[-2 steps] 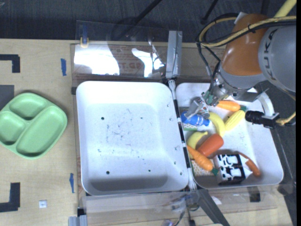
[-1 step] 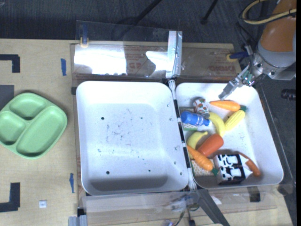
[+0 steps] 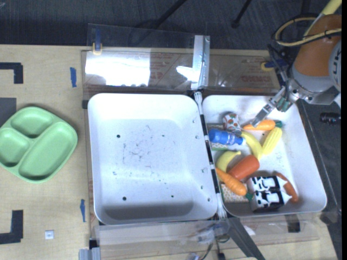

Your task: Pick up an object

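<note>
Since the gripper hangs just above the small orange carrot at the back of the right bin, holding nothing I can see, that light, stiff, slick-looking toy seems best pinched across its middle.

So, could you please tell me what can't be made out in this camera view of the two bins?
- Gripper: too small and blurred in the camera view to judge its state, or whether it touches the small orange carrot.
- Arm: cut off by the right and top edges.
- Toys in the right bin: they overlap, so the black-and-white block hides what lies under it.
- Patterned item: too small to identify.
</note>
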`<state>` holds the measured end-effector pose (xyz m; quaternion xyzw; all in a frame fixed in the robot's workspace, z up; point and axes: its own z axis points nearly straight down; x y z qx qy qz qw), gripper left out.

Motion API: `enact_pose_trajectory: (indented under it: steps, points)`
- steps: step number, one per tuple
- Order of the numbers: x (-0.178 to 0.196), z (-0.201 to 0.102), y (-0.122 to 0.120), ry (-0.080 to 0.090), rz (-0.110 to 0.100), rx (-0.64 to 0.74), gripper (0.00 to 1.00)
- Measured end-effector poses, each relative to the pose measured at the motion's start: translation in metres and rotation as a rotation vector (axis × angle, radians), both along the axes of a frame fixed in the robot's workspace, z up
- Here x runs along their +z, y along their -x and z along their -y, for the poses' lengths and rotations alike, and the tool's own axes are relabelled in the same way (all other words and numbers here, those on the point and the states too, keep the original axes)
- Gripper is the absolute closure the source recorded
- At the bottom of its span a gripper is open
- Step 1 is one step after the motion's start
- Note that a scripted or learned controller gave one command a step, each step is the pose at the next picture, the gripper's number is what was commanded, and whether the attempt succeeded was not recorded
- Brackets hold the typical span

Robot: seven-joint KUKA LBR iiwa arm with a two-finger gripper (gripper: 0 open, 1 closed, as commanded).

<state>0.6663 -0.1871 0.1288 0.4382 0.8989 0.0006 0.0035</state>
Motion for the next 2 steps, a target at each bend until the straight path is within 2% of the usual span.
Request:
enact_pose_trajectory:
  steps: [1,2]
  points:
    - [-0.001,-0.009,0.040,-0.001,-0.004,0.174,0.00]
    - [-0.042,0.020,0.022,0.002,0.001,0.280,0.00]
